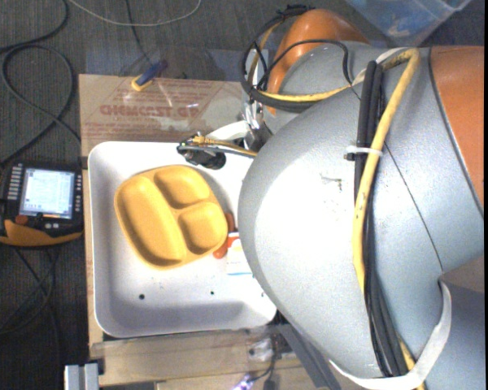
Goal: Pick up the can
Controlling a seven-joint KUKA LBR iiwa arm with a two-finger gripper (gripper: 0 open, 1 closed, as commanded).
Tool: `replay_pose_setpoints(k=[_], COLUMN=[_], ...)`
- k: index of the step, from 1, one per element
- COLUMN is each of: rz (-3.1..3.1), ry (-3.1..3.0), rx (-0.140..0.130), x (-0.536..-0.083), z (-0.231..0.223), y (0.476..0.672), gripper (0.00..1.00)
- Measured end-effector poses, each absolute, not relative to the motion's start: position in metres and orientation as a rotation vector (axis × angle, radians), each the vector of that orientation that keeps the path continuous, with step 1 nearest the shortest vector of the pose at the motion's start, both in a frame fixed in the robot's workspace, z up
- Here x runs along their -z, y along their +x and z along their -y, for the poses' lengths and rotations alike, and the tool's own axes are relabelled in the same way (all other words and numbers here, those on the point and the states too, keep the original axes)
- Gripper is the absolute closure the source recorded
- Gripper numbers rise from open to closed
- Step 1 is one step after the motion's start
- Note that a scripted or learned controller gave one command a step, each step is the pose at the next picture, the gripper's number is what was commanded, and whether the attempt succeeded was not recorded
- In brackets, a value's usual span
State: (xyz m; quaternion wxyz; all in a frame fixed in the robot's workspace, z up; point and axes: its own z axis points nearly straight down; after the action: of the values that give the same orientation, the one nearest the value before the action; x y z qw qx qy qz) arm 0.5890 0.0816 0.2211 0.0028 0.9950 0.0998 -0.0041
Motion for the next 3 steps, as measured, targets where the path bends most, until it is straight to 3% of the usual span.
replay_pose_setpoints(k=[1, 2, 3], rz=[-0.312, -0.325, -0.318], ry=[3.120, 3.120, 3.124], rx=[0.015, 0.015, 0.011], x=[-0.270, -0.211, -0.314], z=[0.077, 0.017, -0.049], y=[0.614, 0.634, 0.664], gripper=[1.00, 1.00, 1.00])
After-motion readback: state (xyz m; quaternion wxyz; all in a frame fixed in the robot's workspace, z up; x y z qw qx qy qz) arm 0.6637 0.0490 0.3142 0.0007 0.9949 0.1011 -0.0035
